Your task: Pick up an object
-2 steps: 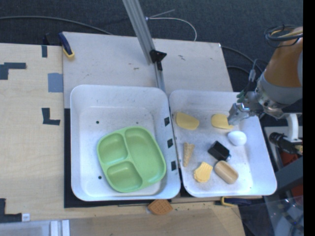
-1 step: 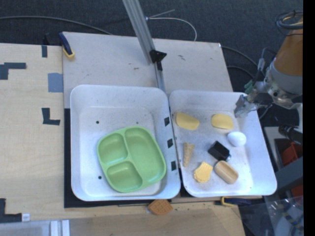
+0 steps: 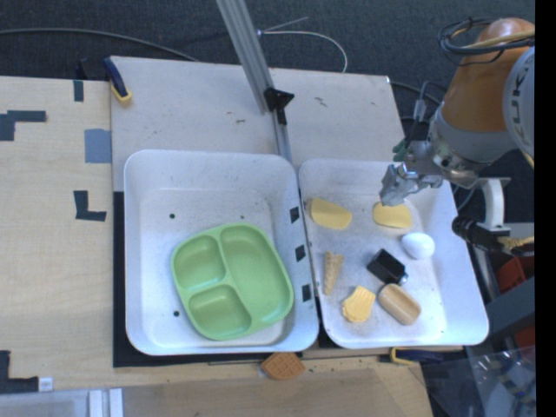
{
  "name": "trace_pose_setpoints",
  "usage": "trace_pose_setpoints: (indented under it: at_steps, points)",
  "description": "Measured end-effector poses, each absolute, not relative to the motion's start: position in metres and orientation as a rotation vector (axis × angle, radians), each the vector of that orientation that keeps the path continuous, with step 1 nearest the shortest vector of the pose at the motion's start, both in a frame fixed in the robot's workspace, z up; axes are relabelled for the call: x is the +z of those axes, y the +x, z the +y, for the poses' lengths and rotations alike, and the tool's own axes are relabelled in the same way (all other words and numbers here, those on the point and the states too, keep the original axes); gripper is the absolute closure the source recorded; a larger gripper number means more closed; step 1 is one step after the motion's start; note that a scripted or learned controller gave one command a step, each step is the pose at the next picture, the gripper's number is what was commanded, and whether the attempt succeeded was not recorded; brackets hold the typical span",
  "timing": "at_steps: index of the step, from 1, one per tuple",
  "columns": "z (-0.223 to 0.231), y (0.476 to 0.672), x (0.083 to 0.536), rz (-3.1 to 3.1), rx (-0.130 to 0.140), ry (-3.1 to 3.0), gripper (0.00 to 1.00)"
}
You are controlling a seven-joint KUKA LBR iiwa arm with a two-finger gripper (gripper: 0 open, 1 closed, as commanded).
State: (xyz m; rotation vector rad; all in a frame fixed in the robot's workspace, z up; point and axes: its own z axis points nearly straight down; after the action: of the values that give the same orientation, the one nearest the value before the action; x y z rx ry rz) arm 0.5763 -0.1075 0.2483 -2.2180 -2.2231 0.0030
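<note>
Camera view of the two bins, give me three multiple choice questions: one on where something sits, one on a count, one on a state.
1. Where is the green divided plate?
A. In the left bin
B. In the right bin
C. On the bench outside the bins

2. How many compartments does the plate have?
A. Two
B. Three
C. Five

3. Where is the gripper?
A. Over the plate
B. Above the right bin's far side, just over a yellow piece
C. Outside both bins

Answers:
1 A: the plate lies on the left bin's floor.
2 B: two small sections and one larger one are visible.
3 B: the gripper hangs right beside the yellow piece, near the white egg-like object.
</note>
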Motion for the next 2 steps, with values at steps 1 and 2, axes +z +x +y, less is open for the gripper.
trace_pose_setpoints:
  at_steps: [1,2]
  points:
    - [-0.051,0.598,0.252,-2.229,-0.001,-2.212,1.0]
    - [-0.01,0.616,0.25,-2.227,0.0,-2.215,1.0]
